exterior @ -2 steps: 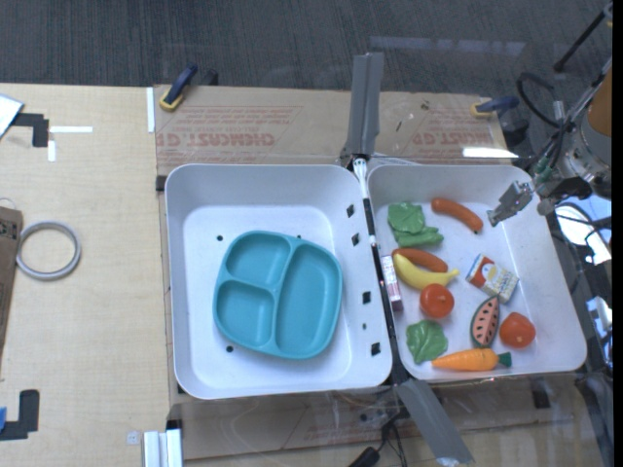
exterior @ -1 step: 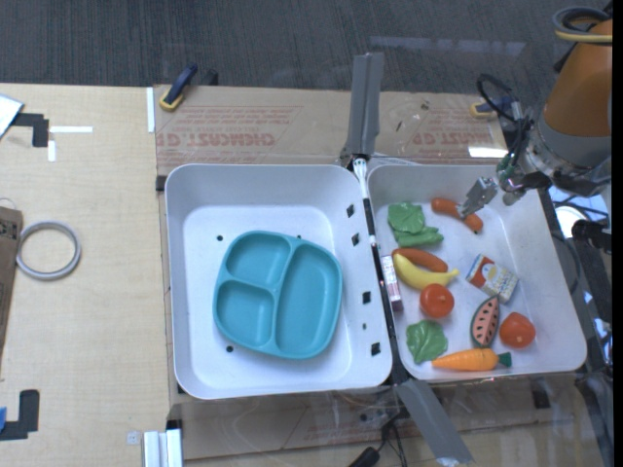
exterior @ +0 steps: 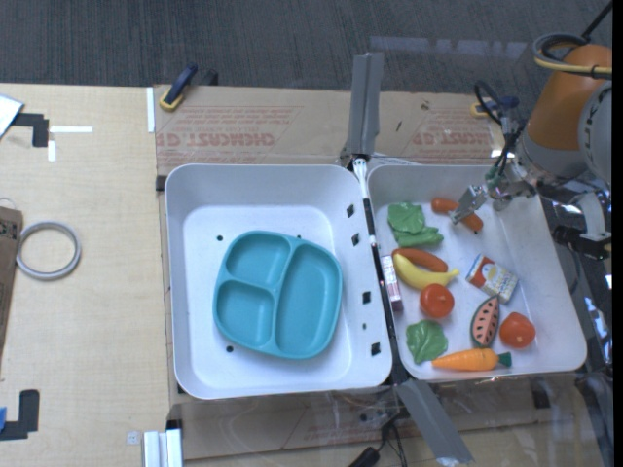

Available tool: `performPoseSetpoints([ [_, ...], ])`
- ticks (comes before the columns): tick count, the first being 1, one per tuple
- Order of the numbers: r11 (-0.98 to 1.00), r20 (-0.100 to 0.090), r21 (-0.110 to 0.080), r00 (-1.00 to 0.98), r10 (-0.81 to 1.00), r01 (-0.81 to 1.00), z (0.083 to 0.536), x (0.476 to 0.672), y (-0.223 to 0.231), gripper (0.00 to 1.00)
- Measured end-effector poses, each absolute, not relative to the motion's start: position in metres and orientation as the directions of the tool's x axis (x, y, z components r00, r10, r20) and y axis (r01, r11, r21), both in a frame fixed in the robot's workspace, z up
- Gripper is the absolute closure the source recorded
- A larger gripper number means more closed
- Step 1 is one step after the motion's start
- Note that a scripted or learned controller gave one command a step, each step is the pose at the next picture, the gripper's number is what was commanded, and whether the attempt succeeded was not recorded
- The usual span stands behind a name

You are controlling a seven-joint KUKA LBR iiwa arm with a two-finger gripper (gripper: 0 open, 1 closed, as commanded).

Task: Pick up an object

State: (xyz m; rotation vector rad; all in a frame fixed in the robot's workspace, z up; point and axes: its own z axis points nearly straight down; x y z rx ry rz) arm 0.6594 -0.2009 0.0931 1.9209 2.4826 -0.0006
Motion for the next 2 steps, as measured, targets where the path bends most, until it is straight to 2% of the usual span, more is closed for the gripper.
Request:
performPoseSetpoints([
  [1,0.253,-0.004,-0.002,-0.253,0.967,0.967,0.102,0.659,-0.201,1.0],
  [2,0.307,-0.002,0.002,-0.307,0.952,0.952,0.224,0.66,-0.115,1.0],
])
